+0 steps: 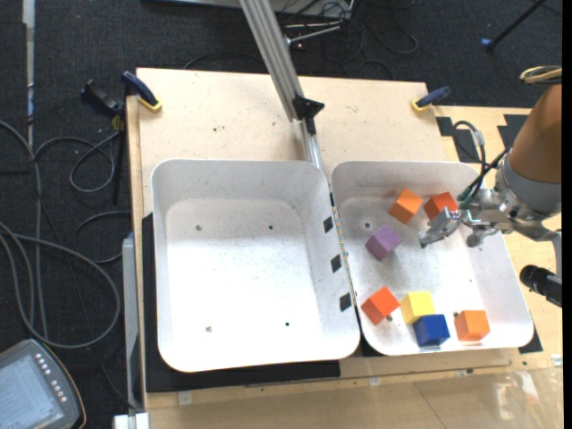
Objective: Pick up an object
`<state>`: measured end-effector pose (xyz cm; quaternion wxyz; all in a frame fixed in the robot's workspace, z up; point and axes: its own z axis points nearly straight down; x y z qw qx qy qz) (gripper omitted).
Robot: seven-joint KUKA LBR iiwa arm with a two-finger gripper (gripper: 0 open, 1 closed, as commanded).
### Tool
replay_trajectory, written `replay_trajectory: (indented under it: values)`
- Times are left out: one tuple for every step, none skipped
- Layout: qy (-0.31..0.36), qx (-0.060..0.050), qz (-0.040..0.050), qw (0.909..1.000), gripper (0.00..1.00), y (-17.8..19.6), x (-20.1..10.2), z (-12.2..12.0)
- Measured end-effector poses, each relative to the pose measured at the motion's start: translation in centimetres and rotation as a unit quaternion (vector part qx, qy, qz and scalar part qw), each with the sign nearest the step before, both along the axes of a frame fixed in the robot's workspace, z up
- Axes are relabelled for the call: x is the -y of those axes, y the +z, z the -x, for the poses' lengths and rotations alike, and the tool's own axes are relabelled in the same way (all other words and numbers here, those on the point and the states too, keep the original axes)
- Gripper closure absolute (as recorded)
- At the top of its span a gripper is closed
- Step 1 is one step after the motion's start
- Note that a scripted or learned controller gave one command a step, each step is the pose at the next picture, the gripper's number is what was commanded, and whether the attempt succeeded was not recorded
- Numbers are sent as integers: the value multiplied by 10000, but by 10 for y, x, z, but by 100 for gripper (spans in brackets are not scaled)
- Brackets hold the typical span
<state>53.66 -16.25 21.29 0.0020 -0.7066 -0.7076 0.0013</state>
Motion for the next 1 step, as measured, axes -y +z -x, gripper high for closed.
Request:
replay_trajectory:
  values:
    - [-6, 24, 6, 10000, 0, 2, 0, -1]
